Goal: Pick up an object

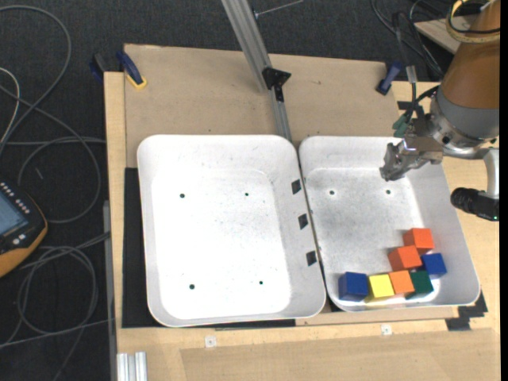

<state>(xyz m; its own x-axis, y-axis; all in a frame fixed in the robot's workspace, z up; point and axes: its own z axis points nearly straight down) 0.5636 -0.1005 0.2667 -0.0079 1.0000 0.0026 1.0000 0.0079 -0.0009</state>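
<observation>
Several small blocks lie in the near right corner of the right bin (349, 213): an orange block (418, 238), a second orange one (407, 256), a blue block (433, 263), a third orange one (402, 281), a yellow block (381, 286), a blue block (354, 284) and a green one (422, 286). My gripper (393, 167) hangs over the far part of the right bin, well apart from the blocks. Nothing shows between its dark fingertips.
The left bin (222, 221) sits beside the right one, with black clips along the shared edge. A slanted metal pole (252, 46) rises behind the bins. Blue clamps (131, 68) hold the board's far corners. Cables lie on the floor at left.
</observation>
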